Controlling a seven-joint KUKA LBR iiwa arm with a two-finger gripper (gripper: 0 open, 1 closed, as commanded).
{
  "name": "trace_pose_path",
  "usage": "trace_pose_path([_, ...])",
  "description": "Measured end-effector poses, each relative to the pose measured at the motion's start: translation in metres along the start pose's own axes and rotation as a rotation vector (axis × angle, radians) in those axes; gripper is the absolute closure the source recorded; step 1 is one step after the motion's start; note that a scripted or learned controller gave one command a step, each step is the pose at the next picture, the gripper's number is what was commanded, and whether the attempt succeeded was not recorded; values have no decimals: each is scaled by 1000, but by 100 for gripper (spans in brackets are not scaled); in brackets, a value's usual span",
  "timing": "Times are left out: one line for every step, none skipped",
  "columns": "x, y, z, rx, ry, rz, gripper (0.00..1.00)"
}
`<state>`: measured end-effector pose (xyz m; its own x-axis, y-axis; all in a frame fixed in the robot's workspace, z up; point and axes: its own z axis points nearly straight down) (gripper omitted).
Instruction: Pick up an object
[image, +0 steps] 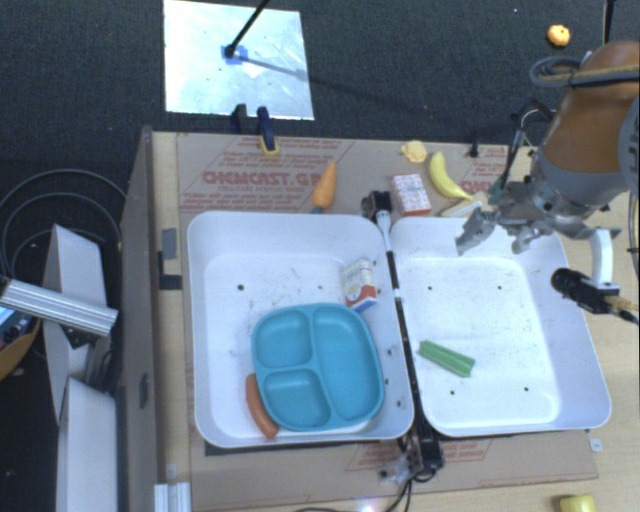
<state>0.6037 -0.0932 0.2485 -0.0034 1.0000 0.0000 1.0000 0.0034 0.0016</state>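
The green block (446, 358), the one object lying in your right bin (560, 400), sits flat and slightly slanted on the bin floor, toward its left side and near the centre divider. Your gripper (497, 231) hangs over the bin's upper edge, well apart from that block; its two fingers are spread, one at the left and one at the right, with nothing between them. The arm (592, 115) comes in from the upper right, its orange band showing above the wrist.

In your left bin (215, 300) you have a blue divided plate (316, 367) with three compartments, lying in the lower middle. An orange sausage-shaped piece (260, 405) rests just beside the plate's lower left edge, touching or nearly touching it. A small white carton with red and blue print (360, 283) stands tilted just above the plate's upper right corner.

On the cardboard behind the bins you can see a carrot (324, 185), a small pink-and-white box (411, 194) and a banana (446, 176), all outside the bins. The banana lies near the gripper's left finger but apart from it.
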Motion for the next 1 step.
trace_pose_path([-9,-59,95,13,2,5,0])
